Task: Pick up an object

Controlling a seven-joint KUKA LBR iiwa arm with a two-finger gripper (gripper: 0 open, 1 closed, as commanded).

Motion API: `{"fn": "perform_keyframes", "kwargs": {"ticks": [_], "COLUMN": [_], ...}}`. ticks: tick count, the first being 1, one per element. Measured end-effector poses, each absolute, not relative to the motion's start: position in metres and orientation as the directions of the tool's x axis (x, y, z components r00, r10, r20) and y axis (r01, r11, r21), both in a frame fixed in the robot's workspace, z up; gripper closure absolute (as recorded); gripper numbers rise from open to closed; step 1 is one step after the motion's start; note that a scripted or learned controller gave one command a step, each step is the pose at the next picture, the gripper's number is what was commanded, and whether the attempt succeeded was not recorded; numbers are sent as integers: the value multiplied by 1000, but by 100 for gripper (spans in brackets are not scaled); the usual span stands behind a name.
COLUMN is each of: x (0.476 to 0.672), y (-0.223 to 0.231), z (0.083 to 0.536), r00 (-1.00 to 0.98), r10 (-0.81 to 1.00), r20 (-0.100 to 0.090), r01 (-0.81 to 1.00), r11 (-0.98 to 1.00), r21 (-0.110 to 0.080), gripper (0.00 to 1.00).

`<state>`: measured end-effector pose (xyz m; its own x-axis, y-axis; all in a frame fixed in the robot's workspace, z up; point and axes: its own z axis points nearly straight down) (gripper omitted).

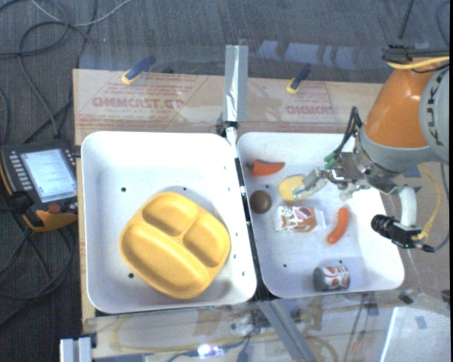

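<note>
A small yellow object [291, 188], rounded and pale, lies in the upper middle of the right bin [377, 274]. Its outline is roughly oval, with the long axis running from lower left to upper right, though the shape is too small to name with certainty. The gripper [311, 187] hangs at its right edge, fingers spread apart in an open stance, one fingertip just touching or overlapping the yellow object; nothing sits between the fingers.

Just below lies a small red-and-white packet [297, 219], flat, its long axis close to horizontal. To its right, an orange carrot-shaped piece [337, 225] lies nearly upright in the view, tilted slightly with its upper end to the right. Above and left of the yellow object, a second orange carrot-shaped piece [267, 167] lies almost horizontal, its narrow end pointing left. A dark brown ball [260, 201] rests near the bin's left wall. A small can [331, 277] lies on its side near the bin's lower edge.

The grey arm with its orange band [400, 111] reaches in from the right. The left bin [106, 157] holds a large yellow divided tray [176, 244], turned upside down or face up cannot be told, set diagonally.
</note>
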<state>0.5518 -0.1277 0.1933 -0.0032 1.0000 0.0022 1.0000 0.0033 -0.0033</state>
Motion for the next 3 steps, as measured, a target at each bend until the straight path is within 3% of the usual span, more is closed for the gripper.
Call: {"fn": "perform_keyframes", "kwargs": {"ticks": [1,2,3], "x": [547,549,548], "y": [-213,-212,-213], "z": [149,97,104], "r00": [-35,-69,-68], "r10": [999,998,998], "r20": [-2,10,8], "r01": [999,998,998], "r11": [35,69,68], "r21": [-3,5,2], "gripper": [0,0,100]}}
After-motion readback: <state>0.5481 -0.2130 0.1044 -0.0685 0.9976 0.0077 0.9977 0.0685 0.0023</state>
